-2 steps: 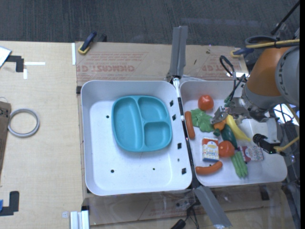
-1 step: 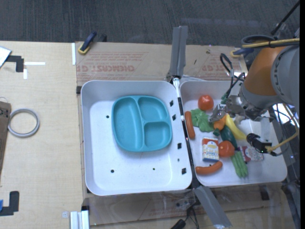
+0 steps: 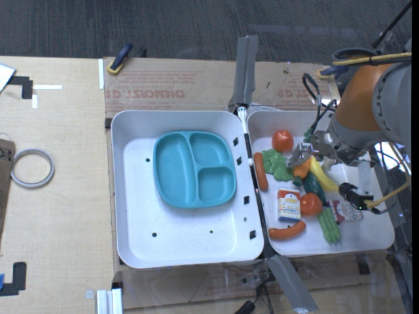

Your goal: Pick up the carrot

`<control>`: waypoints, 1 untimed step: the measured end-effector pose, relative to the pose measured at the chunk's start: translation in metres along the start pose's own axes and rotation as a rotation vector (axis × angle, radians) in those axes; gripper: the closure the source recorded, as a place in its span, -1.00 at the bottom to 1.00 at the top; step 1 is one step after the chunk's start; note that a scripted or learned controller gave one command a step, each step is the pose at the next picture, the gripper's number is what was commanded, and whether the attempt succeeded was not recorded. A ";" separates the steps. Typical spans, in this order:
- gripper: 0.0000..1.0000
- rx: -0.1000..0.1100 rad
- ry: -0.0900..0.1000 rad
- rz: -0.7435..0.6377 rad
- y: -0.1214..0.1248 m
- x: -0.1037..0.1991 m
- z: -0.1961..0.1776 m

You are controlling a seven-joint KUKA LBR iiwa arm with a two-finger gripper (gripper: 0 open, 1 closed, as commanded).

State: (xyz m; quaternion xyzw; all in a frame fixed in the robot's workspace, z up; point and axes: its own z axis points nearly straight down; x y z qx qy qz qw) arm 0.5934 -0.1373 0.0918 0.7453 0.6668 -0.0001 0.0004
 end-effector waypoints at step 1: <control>-1.00 0.000 0.000 0.000 0.000 0.000 0.000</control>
